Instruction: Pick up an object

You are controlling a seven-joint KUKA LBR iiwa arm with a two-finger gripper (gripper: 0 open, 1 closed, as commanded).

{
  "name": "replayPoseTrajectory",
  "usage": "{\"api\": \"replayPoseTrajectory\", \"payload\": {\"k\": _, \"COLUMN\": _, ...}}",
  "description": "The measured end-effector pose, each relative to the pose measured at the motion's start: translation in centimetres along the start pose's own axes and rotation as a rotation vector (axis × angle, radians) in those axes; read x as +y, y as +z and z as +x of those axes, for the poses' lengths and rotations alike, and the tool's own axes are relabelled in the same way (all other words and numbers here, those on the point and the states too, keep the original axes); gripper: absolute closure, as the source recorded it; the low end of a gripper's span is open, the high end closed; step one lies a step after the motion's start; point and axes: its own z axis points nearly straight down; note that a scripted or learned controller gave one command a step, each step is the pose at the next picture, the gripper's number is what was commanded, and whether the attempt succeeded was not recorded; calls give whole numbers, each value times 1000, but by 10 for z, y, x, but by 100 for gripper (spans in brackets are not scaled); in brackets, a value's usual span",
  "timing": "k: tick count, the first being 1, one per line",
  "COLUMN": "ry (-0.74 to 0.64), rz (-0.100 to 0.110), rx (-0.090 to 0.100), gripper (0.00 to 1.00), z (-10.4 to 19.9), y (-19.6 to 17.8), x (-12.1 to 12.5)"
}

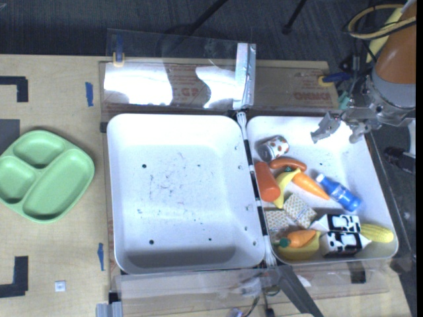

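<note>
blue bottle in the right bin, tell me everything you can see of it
The blue bottle is small, looks like glossy plastic, with a paler whitish end toward the upper left. It lies on its side, slanting from upper left to lower right, in the right bin near its right wall. Its pale end meets the orange carrot beside it, and the black and white block sits just below. The gripper hangs above, apart from it.

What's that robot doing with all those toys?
The robot's hand is up over the back of the right bin, with its fingers apart and nothing between them. The toys lie piled in that bin: a toy carrot, a blue bottle, a small can and more. It has not picked anything up yet. A green plate sits off to the left of the bins.
</note>
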Motion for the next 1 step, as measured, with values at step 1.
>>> {"api": "replayPoseTrajectory", "payload": {"k": 1, "ry": -213, "rz": -1, "rx": 0, "gripper": 0, "z": -3, "y": 115, "x": -41}}
